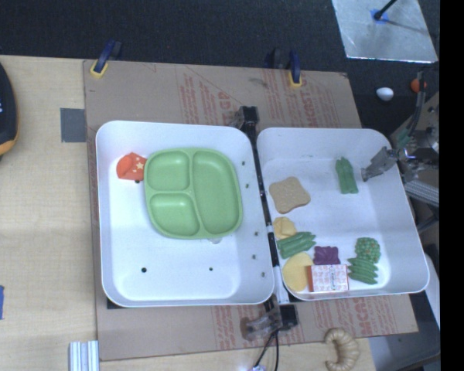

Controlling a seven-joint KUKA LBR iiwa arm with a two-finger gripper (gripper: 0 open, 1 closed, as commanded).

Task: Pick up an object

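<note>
You see the gripper [373,168] at the right rim of the right bin [402,215]; it carries nothing, and whether it is open or closed I cannot tell from this view; the nearest thing to it is the green pickle [346,175], which lies just beside the gripper, on the side away from the arm; its long axis runs almost up and down in the camera view, so across the line from the gripper to it; I judge this as the likely target, and the coming move needs a short reach toward it and down; the bread slice [289,195] lies further from the gripper, beyond the pickle; the food cluster [332,261] sits well apart, toward the near rim.
</note>
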